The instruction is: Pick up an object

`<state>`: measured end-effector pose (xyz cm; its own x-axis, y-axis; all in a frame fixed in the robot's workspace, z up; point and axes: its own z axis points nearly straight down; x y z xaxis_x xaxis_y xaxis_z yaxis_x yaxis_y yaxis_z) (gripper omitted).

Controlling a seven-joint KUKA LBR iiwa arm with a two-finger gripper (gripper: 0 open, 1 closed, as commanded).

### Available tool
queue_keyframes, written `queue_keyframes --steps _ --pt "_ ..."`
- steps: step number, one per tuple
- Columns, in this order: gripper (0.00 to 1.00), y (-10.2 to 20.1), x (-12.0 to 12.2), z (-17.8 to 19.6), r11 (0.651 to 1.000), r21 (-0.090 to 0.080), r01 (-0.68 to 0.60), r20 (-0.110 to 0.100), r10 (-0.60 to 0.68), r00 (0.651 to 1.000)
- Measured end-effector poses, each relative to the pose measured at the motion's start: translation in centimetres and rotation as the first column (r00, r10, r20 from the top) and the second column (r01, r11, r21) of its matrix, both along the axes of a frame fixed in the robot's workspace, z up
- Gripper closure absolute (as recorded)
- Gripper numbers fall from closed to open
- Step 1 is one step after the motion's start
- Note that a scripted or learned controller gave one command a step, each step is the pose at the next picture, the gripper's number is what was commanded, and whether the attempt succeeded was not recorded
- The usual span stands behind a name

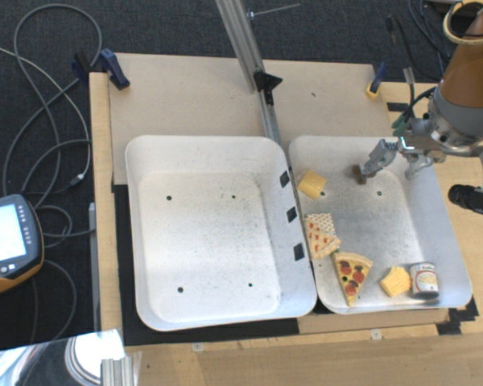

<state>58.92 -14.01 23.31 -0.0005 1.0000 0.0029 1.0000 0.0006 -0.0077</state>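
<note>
The arm [465,79] reaches in from the right edge of the worktop [185,103], its orange band above the grey wrist, and its claw [373,166] hangs over the far part of the right bin [435,215], pointing toward the bin's middle. Nothing sits between its fingers; how wide they stand I cannot tell, since they merge into one grey shape with a dark tip. Five things lie in the right bin: a yellow cheese-like block [312,185] near the far left corner, a waffle-patterned piece [321,233] along the left edge, a pizza slice [351,275] toward the near left corner, a small yellow wedge [395,281] beside it, and a small can [424,281] at the near right corner, just beside the wedge. The left bin [209,232] sits touching the right bin's left side.
</note>
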Motion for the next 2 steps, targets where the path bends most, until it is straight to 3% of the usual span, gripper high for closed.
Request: queue_keyframes --steps 1,2 --pt "0.0 0.0 0.1 0.3 1.0 -0.001 0.0 0.005 0.0 1.0" --pt "0.0 0.5 0.9 -4.8 1.0 0.0 -0.001 0.0 0.001 1.0"
